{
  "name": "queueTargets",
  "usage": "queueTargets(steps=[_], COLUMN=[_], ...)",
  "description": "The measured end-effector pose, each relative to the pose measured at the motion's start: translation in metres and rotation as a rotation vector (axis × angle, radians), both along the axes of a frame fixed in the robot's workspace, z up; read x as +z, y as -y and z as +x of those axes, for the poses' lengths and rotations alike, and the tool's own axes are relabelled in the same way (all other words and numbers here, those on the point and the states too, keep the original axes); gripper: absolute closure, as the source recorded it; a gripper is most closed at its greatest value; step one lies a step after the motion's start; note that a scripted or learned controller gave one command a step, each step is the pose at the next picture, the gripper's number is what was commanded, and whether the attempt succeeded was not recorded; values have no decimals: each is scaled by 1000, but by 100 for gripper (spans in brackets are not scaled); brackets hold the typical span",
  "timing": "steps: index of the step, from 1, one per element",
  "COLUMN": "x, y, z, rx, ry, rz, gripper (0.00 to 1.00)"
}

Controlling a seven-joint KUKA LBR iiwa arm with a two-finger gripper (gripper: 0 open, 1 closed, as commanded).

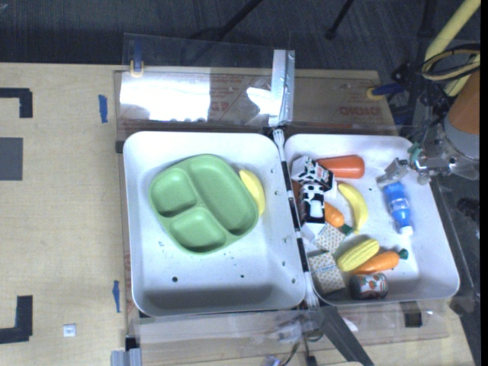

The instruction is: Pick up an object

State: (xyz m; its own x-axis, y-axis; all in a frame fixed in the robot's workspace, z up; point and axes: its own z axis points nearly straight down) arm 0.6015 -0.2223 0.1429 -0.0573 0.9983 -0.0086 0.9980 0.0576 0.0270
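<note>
Pincer hangs at the right bin's far right edge, just above the blue bottle; can't tell its state. My guess: the bottle rolls off sideways, or the pincer clips the bin wall on its descent.

gripper at right, arm behind

A pale wooden bench top bore black square markings and strips of blue tape; beyond it lay dark grey carpet, crossed by black stand legs; glare brightened a clear panel.
</note>
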Motion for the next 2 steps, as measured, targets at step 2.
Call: queueTargets(steps=[2], x=[-57], y=[-23], z=[-16], rx=[228], ry=[-26], rz=[4], gripper=[0])
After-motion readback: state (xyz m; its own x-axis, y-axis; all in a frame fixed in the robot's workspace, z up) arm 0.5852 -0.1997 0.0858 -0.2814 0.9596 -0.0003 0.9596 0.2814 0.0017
